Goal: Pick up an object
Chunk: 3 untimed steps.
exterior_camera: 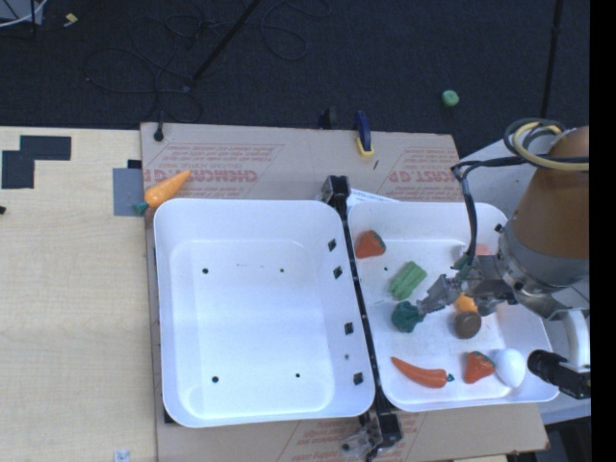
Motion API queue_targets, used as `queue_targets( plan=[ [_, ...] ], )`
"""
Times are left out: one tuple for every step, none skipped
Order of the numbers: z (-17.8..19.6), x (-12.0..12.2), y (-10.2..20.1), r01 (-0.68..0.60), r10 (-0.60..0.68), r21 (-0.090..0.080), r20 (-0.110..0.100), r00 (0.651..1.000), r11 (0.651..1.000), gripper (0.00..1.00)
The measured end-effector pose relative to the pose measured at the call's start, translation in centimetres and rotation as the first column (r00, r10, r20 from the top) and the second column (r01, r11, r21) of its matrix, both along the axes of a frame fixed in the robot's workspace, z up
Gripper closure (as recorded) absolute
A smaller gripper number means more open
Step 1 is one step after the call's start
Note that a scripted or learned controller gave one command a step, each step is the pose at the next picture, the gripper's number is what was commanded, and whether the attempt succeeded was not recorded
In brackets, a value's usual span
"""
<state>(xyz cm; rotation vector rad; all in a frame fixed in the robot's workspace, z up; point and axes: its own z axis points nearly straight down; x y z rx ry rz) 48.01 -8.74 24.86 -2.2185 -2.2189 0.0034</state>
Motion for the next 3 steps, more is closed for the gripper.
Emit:
queue_targets(
  plan=[
    [-16.8,2.2,-0.2,0.001,-0.001,-0.001,0.000,1.000,1.000,0.00],
    [-16.1,6.9,-1.1,-0.001,0.001,-0.002,0.005,1.000,1.000,0.00],
    [-16.0,14.3,-0.3,-0.003,0.003,-0.001,0.008,1.000,1.000,0.00]
  ],
)
